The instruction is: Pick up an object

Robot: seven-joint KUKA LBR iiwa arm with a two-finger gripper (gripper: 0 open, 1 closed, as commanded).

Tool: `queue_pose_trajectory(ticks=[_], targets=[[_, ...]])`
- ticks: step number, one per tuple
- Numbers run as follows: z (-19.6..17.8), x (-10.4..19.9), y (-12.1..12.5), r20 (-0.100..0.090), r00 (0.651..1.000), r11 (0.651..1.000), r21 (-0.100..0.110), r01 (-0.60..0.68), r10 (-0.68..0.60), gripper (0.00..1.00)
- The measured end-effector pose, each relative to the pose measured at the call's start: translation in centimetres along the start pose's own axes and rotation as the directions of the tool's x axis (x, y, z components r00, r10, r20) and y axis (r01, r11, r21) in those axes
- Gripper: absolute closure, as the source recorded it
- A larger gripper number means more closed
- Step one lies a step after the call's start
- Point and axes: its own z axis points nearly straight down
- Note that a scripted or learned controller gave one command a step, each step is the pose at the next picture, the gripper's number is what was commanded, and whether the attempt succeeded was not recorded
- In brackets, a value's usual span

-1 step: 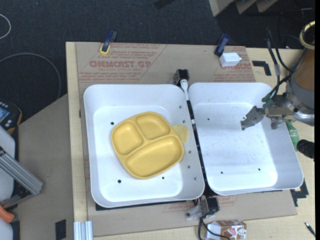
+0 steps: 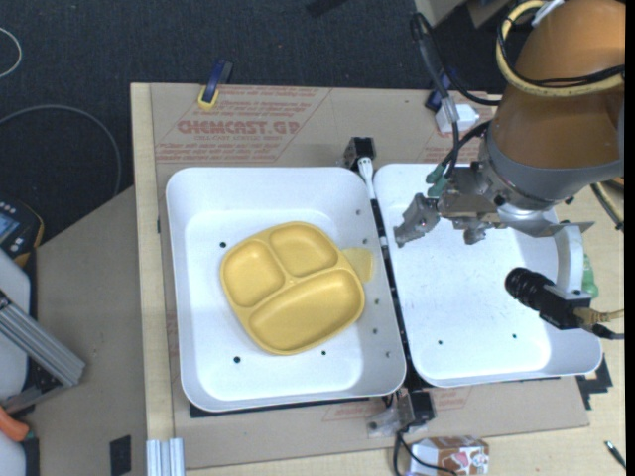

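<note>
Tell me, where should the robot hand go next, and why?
Probably sideways toward the left bin. The yellow divided plate lies there, while the gripper hangs over the right bin, away from it. It likely needs to get above the plate before lowering.

We saw a glossy yellow plastic tray (image 2: 291, 288) in smooth white plastic bins (image 2: 189, 266) on a matt cardboard-like bench (image 2: 238, 122).

Two bins side by side on the bench (image 2: 248, 117). Left bin (image 2: 189, 266) has a tray (image 2: 293, 286) sitting in the middle of it. The arm (image 2: 561, 97) comes in from the upper right, gripper (image 2: 437, 211) over the right bin's (image 2: 476, 335) upper left part.
</note>
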Motion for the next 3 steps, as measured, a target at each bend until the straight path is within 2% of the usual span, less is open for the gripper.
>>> queue_pose_trajectory(ticks=[1, 2, 3], targets=[[-0.6, -0.9, 0.0, 0.005, 1.0, 1.0, 0.006, -0.017, 0.017, 1.0], [-5.1, 2.3, -1.7, 0.004, 1.0, 1.0, 0.003, -0.013, 0.013, 1.0], [-13.4, 6.9, -1.5, 0.001, 1.0, 1.0, -0.003, -0.011, 0.011, 1.0]])
